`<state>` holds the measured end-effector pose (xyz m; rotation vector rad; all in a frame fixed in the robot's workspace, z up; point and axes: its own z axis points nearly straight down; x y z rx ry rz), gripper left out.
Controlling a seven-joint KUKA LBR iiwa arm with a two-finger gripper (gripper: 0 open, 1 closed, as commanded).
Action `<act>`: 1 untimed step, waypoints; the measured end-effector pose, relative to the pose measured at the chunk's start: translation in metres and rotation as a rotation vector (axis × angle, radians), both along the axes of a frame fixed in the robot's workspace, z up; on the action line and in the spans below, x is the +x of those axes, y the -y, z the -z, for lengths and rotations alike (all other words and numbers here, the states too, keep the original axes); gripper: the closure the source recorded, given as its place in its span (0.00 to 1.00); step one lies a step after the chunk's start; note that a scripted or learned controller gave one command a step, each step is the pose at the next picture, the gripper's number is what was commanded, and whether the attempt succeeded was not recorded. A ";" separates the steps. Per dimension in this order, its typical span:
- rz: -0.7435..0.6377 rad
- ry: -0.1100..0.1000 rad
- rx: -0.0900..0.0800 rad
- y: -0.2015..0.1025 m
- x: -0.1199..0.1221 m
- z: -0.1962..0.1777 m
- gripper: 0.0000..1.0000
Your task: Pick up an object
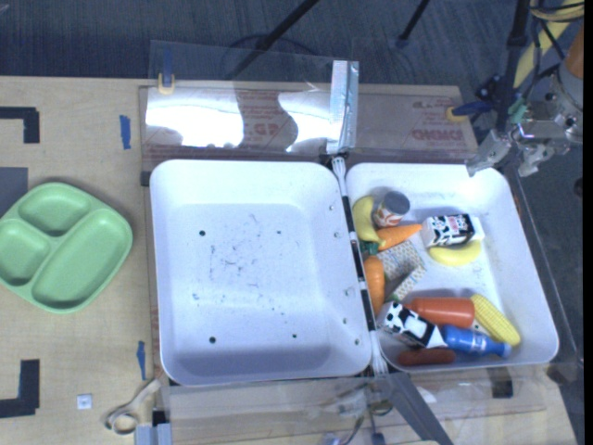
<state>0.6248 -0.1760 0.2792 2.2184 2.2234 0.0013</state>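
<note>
Nothing is picked yet. The tool (pixel 515 148) hangs over the far right corner of the right bin (pixel 530 248); its state I cannot tell. Toys (pixel 435 281) lie heaped in that bin, untouched.

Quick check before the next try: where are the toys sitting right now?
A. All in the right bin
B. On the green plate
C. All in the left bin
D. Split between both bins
A. The corn cob, blue bottle, carrot and the other toys all lie in the right bin, while the gripper hangs above that bin's far right corner.
</note>
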 end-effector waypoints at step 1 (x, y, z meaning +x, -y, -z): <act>-0.258 0.004 -0.001 0.011 -0.075 0.193 0.00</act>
